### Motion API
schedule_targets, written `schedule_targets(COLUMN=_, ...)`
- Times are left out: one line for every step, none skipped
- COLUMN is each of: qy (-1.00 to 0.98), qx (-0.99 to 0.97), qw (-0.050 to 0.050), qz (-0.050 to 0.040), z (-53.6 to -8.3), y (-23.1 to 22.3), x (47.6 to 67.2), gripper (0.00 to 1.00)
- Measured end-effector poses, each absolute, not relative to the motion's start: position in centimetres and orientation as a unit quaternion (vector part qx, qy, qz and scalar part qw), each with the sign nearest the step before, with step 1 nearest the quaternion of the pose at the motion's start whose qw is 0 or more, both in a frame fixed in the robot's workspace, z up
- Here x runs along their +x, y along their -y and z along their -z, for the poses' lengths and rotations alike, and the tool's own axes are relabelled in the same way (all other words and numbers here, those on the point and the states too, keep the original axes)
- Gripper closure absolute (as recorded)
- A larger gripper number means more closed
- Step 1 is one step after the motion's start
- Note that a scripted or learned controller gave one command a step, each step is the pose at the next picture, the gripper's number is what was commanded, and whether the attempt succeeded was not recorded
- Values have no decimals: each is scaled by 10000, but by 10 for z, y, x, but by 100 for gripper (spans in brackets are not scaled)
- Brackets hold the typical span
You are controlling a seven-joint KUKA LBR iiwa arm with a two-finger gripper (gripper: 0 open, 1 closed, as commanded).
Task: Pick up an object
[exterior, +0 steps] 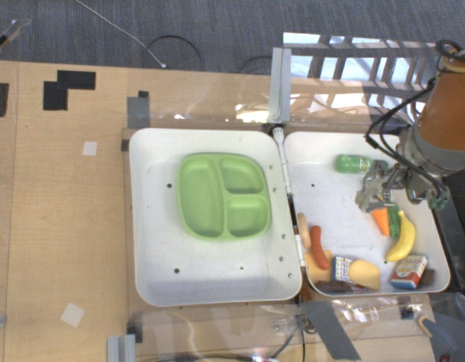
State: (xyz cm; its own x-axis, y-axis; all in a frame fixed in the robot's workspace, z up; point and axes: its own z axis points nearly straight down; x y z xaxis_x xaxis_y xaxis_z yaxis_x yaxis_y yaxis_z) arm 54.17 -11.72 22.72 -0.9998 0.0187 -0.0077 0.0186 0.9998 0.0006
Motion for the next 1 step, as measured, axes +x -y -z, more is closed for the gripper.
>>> schedule_targets(qy=-9934, qx=-1149, qw=21, qz=6, z=-162, y=169, x=488, gripper=100)
